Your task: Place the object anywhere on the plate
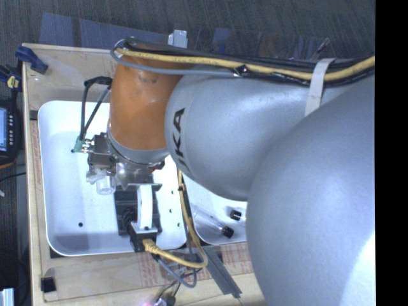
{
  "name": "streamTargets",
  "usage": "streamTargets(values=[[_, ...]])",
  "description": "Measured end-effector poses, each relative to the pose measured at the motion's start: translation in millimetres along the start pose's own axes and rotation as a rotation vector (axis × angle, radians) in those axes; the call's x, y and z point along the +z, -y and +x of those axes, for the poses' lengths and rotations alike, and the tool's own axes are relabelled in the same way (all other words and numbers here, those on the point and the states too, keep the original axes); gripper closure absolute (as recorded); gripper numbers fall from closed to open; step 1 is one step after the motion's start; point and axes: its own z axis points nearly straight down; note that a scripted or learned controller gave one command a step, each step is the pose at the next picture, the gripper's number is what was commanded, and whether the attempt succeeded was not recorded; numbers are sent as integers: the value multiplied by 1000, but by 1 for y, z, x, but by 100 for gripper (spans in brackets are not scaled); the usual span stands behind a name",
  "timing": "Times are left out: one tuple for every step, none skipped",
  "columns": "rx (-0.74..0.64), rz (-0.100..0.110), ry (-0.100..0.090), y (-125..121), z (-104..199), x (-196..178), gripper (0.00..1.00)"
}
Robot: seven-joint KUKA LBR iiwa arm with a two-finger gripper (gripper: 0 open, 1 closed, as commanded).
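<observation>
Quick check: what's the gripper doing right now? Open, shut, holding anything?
Gripper: cannot be told from this angle; it is over the white bin on the view's left.

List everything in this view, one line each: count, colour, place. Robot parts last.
shallow white plastic bins: two, white, side by side on the bench; left bin in the open, right bin mostly under the arm
small dark speck: one, black, left bin's floor
clear tube-like thing with a black end: one, right bin, too hidden to identify
pale wooden bench: one, tan, under both bins
blue clamp: one, bench's far left corner
grey arm with orange band: one, over the left bin
gripper: one, metal, above the left bin
</observation>
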Motion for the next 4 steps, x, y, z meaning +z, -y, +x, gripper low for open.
streamTargets(values=[[4, 2, 2, -6, -50, 22, 100], [-193, 1, 2, -47, -73, 39, 100], [-403, 6, 2, -43, 5, 135, 100], [-508, 6, 1, -5, -57, 154, 100]])
